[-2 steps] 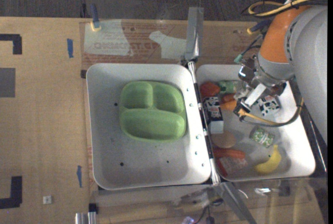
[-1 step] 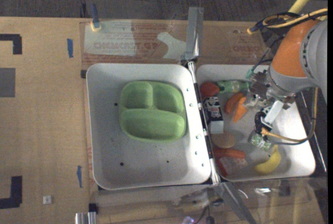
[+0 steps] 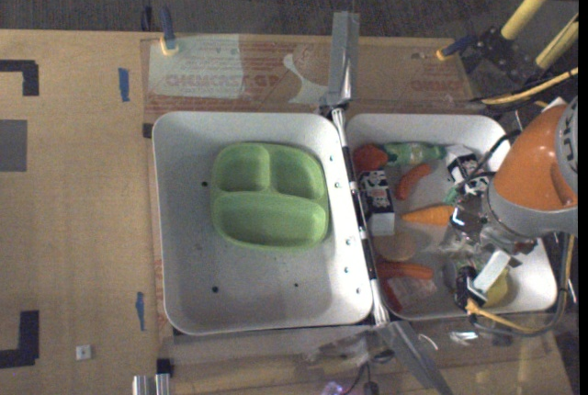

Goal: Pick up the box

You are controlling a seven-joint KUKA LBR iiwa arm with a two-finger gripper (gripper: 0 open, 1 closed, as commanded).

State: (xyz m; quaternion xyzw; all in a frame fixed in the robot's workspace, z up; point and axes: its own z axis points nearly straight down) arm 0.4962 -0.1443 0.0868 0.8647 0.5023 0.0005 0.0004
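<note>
Gripper (image 3: 469, 223) low over the right bin (image 3: 542, 297), toward its 3 o'clock side, below the grey wrist and orange band. Spread or pressed together: cannot tell, with dark hardware and clutter mixed there. Nothing seen pinched.

Box (image 3: 377, 200) lying at the 9 o'clock side of the same bin, close against the wall shared with the left bin (image 3: 184, 292). Small, white with a dark printed patch at its 12 o'clock end. Well apart from the gripper, with an orange carrot (image 3: 427, 217) between the 2. Red item (image 3: 369, 156) just beyond the box at 12 o'clock, another carrot-like piece (image 3: 409, 271) off toward 5 o'clock.

Probably light card: stiff along the edges, liable to dent on the broad faces, smooth enough to slip under a weak pinch. Best taken across the short width, near the middle, pressing on the 2 long sides. Awkward on the 9 o'clock side, with little room by the wall; likely to need a straight descent from above.

Green divided plate (image 3: 269, 196) alone in the left bin, no part of this job.
</note>
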